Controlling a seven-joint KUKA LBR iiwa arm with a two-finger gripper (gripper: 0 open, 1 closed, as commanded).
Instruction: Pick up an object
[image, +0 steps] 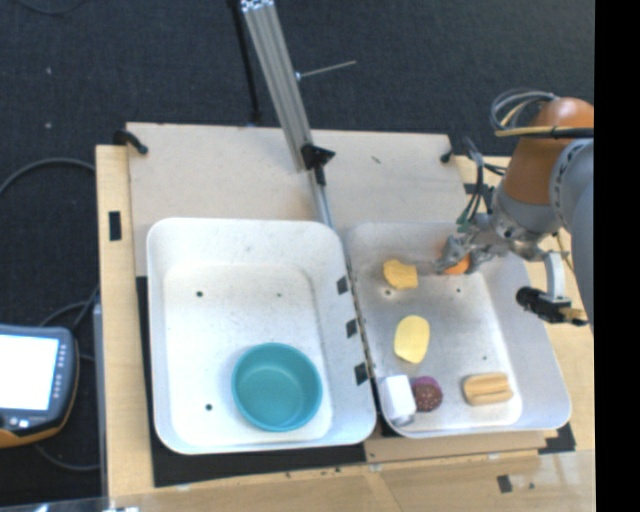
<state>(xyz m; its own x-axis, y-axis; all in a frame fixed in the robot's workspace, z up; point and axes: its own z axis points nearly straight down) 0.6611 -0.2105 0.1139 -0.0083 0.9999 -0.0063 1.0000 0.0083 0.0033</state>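
My gripper (455, 260) hangs over the far part of the right bin (530, 340), reaching in from the right. A small orange object (457, 267) shows between its fingertips, and the fingers look shut on it. Just left of it lies a yellow block (400, 274). Further forward in the same bin are a pale yellow oval piece (412, 339), a white block (398, 397), a dark red ball (428, 394) and a tan loaf-shaped piece (487, 388).
A teal bowl (277, 386) sits in the front of the left bin (200, 260). A slanted metal rail (285, 90) runs down to the gap between the bins. A screen (30, 380) stands off the bench at the left.
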